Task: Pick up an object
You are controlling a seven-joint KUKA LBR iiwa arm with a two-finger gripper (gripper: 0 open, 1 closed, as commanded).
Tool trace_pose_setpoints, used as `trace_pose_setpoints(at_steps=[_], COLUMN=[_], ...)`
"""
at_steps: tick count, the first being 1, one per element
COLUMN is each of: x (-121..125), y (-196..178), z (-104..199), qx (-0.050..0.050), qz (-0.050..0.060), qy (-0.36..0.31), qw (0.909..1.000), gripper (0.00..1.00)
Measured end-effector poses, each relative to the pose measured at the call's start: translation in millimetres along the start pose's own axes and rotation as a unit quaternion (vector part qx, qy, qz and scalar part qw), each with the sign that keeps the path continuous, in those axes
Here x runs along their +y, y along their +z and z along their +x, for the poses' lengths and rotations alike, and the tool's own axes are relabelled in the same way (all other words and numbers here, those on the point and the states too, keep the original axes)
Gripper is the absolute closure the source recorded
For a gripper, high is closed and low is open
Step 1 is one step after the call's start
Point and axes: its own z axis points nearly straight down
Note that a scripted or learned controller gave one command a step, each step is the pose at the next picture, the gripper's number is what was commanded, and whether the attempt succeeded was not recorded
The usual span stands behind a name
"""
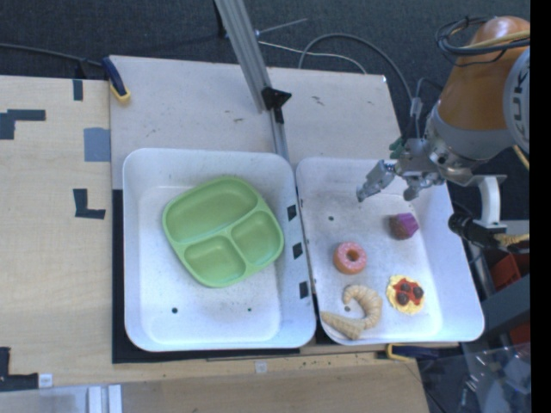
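Note:
My gripper (392, 185) hangs over the far part of the right bin (331, 188), its two fingers spread open with nothing between them. Just below and right of it lies a small purple object (403, 225). Nearer the bin's middle sits a pink frosted donut (350, 257). A yellow tart with dark red berries (406, 293) rests toward the near right. A tan croissant-like pastry (358, 309) curls along the near edge.
The left bin (142, 231) holds a green divided plate (222, 229). A grey metal pole (248, 46) slants in from the top and ends at the bins' far edge. The arm's orange band (482, 80) is at the upper right.

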Motion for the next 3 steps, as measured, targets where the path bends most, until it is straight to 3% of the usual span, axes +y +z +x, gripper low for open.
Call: trace_pose_setpoints(at_steps=[1,3], x=[0.0,-2.2], y=[-0.1,110.0], z=[-0.1,-2.1], qx=[0.000,-0.001], qz=[0.000,0.002], qy=[0.000,0.001], qw=[1.0000,1.0000], gripper=[0.00,0.00])
